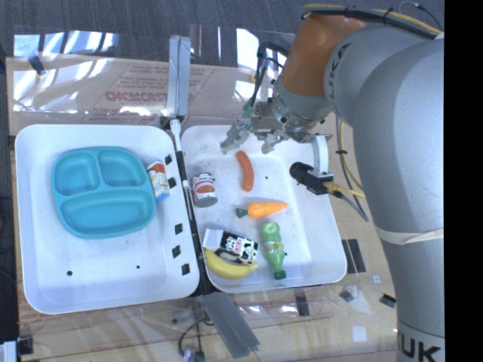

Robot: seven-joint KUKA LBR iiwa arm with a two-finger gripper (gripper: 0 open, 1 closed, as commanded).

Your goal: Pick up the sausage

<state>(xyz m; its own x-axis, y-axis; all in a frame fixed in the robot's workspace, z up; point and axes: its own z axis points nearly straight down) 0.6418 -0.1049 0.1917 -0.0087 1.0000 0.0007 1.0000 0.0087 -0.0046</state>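
Note:
The sausage [246, 170], a short orange-red link, lies lengthwise in the upper middle of the right bin [317, 225]. My gripper [252, 140] hangs just above the sausage's far end, fingers spread to either side, one fingertip [229, 142] at the left and one [270, 145] at the right. Nothing sits between the fingers. The grey arm with its orange band comes down from the upper right.
In the right bin there are also a small can [204, 189], a carrot [263, 210], a green bottle [273, 250], a banana [229, 265] and a black-and-white carton [238, 246]. The left bin holds a blue divided plate [103, 190] and a small can [158, 179].

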